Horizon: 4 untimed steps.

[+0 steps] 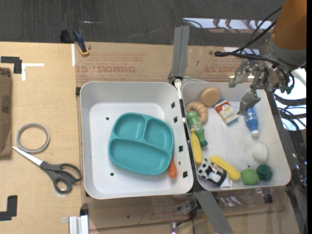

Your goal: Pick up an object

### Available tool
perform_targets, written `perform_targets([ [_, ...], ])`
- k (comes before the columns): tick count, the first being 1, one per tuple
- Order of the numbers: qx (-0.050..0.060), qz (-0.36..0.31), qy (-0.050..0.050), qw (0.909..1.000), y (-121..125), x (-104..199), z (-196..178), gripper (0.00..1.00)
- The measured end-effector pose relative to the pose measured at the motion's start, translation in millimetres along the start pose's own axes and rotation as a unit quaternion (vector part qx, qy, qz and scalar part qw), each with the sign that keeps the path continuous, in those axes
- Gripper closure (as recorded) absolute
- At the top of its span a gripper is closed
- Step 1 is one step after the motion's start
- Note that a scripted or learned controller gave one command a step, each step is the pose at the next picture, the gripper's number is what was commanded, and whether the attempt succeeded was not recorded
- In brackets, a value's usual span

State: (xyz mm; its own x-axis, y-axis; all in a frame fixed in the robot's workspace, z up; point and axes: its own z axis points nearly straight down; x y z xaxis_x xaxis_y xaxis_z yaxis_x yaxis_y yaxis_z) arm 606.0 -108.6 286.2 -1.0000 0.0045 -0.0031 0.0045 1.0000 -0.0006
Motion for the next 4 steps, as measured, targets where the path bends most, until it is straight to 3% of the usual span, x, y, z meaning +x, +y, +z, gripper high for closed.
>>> perform_targets([
  [1,0.0,0.025,0.001,0.9997,-84,-11,67,0.0],
  [2,0.0,0.053,0.0,0.9986,-104,-50,186,0.0],
  [3,0.0,0.123,0.0,0.9925,-95,2,193,0.0],
  [4,0.0,0.148,-0.001,0.989,7,-28,193,0.0],
])
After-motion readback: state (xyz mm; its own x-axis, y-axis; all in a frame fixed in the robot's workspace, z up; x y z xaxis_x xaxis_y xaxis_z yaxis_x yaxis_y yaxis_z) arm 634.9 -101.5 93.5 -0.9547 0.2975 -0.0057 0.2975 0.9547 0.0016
